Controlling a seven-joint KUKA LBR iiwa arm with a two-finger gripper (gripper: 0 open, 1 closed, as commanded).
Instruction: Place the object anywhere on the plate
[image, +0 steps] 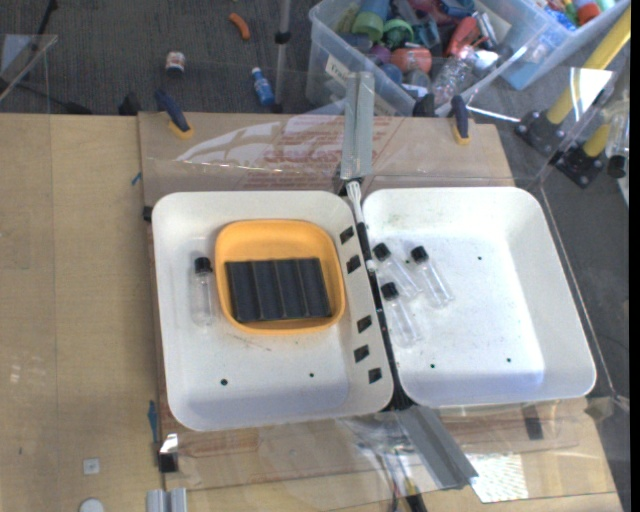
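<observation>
Task not yet done: three clear vials (405, 283) lie right of the orange plate (280, 237), a fourth vial (203, 290) just left of it; gripper state cannot be told.

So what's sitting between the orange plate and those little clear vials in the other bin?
The bins' adjoining rims, marked with a row of black tags, lie between the orange plate and the vials in the camera view.
</observation>
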